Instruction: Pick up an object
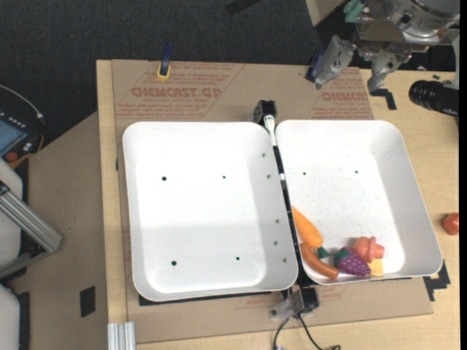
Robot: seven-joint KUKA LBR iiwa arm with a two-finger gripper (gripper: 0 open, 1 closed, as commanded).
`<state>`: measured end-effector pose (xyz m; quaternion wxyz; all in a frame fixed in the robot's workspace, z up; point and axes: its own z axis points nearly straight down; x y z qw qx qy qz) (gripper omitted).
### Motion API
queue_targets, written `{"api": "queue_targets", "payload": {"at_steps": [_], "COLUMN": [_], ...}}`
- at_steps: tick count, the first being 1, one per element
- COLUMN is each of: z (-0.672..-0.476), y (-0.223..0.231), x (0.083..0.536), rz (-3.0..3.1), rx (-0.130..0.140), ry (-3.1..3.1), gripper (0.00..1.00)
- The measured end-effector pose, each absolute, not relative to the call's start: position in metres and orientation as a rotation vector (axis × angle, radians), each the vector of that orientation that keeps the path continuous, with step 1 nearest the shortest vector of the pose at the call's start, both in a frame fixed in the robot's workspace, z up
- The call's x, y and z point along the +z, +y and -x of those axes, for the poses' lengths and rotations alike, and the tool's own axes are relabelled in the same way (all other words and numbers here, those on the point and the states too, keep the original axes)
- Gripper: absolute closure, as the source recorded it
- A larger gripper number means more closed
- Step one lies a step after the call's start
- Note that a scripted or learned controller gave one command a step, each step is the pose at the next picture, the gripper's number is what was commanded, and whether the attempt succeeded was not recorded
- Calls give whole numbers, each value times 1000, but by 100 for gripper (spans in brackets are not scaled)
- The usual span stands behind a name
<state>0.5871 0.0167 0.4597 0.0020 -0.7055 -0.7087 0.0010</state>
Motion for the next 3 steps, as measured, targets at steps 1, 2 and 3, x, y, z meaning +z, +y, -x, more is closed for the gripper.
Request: {"api": "queue_targets", "payload": {"at_steps": [1, 2, 3], "z": [-546, -478, -578], "y": [48, -20, 10], "x": [212, 262, 273], "rz": [2213, 2229, 2222], "rx": [19, 3, -6], "ry": [-2213, -2214, -2228], "gripper": [0, 0, 0]}}
